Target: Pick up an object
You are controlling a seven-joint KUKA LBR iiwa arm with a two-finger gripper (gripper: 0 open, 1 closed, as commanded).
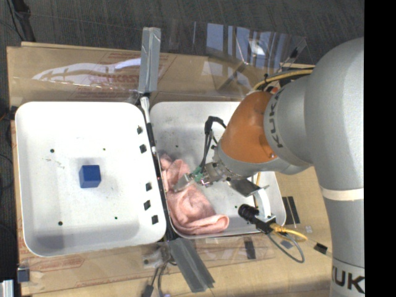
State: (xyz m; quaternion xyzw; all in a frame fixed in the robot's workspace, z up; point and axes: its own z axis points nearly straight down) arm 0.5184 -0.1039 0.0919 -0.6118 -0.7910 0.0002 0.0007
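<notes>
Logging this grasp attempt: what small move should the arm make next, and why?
Probably a short, straight descent onto the pink cloth. The gripper sits right over the cloth's upper folds in the right bin, and nothing shows gripped yet.

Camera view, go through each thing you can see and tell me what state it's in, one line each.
Blue block: sitting flat in the left bin, untouched.
Pink cloth: crumpled, lying against the right bin's left wall.
Gripper: down over the pink cloth's upper part.
Arm: reaching into the right bin.
</notes>
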